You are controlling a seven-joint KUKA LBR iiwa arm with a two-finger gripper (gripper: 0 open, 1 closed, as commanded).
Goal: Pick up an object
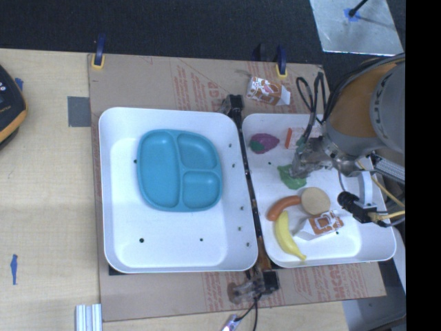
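Note:
The right bin [365, 250] holds a purple item [263, 143], a green item [292, 177], an orange-red sausage shape [282, 206], a tan round bun [315, 200], a yellow banana [286, 237] and a small orange-and-white packet [324, 223]. My gripper [302, 163] reaches down from the right into the back half of this bin, its tip right at the green item. The grey arm with its orange band [358, 109] hides the bin's back right corner.
The left bin [117, 247] holds a blue divided plate [180, 169]. A snack packet [267, 91] lies on the cardboard behind the right bin. Black cables [311, 95] hang beside the arm. A yellow-black device [8, 109] sits at the far left edge.

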